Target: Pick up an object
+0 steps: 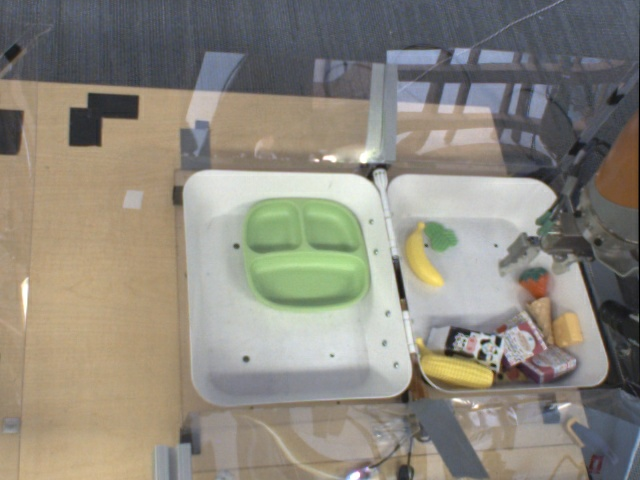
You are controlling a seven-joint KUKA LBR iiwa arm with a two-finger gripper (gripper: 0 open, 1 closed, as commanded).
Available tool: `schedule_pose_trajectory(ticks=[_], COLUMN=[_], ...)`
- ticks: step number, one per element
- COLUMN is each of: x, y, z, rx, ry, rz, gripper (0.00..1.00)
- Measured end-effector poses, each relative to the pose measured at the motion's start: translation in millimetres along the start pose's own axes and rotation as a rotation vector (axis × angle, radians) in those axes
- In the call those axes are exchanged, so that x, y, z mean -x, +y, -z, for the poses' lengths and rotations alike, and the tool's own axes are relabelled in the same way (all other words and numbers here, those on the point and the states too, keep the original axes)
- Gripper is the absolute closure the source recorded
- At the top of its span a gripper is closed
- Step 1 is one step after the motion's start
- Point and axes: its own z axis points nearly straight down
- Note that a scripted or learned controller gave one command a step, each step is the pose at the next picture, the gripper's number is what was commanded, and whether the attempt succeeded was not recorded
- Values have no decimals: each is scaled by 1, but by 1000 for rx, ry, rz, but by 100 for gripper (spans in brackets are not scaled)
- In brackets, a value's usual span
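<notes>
One gripper (527, 256) low over right bin (470, 230)

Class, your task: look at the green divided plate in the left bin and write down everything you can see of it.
The green divided plate looks like smooth moulded plastic, a rounded rectangle in light green. It has three compartments: two smaller ones along the far side and one wide one along the near side, split by raised ridges. It lies flat, right way up, near the middle of the left white bin, resting on the bin's floor. Nothing lies in its compartments, and nothing else touches it.
</notes>
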Motion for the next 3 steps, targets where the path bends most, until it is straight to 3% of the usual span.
schedule_pose_trajectory(ticks=[1,2,3], x=[-58,-34,-68], y=[-28,-27,57], z=[-113,-113,-114], rx=[12,13,13], ry=[-2,0,-1], rz=[20,103,143], gripper=[0,0,0])
